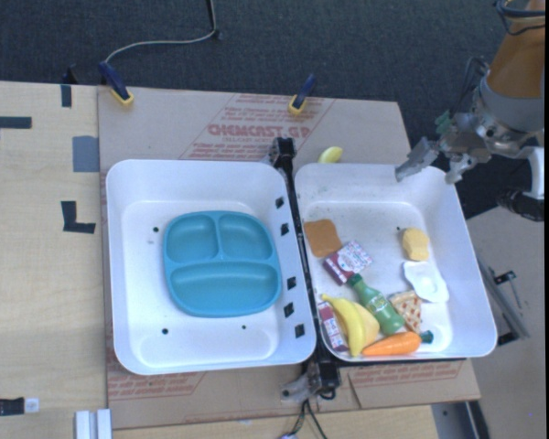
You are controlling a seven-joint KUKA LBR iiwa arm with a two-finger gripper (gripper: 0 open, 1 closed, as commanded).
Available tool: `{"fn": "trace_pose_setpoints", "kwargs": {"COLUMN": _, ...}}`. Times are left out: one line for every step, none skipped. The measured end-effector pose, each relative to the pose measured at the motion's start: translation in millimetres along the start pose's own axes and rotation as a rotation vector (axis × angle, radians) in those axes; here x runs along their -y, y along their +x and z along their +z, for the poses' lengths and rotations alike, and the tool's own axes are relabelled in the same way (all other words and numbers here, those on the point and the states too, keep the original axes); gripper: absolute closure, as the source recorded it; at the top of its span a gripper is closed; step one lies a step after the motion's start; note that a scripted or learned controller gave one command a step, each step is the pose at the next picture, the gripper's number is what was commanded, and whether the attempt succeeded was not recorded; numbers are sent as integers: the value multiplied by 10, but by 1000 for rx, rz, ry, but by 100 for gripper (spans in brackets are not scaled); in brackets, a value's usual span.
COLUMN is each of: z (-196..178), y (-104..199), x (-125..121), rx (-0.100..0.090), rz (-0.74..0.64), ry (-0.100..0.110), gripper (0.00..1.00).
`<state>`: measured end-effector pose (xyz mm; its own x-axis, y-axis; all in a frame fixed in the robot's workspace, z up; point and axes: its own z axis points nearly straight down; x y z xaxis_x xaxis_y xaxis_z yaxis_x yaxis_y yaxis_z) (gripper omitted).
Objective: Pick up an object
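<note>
Camera view: yellow banana [349, 321] (curved, possibly plastic) beside orange carrot [392, 344].

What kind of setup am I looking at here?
Probably a lab bench for robot picking trials: two white bins clamped on cardboard, toy food like a banana, and a blue divided plate.

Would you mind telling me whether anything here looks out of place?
One small yellow object lies on the cardboard just beyond the right bin's far rim, outside both bins, while the other items sit inside.
</note>
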<state>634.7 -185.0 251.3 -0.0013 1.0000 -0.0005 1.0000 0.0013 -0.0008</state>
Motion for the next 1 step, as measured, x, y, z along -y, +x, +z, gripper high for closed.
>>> {"fn": "trace_pose_setpoints", "kwargs": {"z": 947, "y": -384, "x": 358, "rx": 0, "rz": 2, "ry": 3, "gripper": 0}}
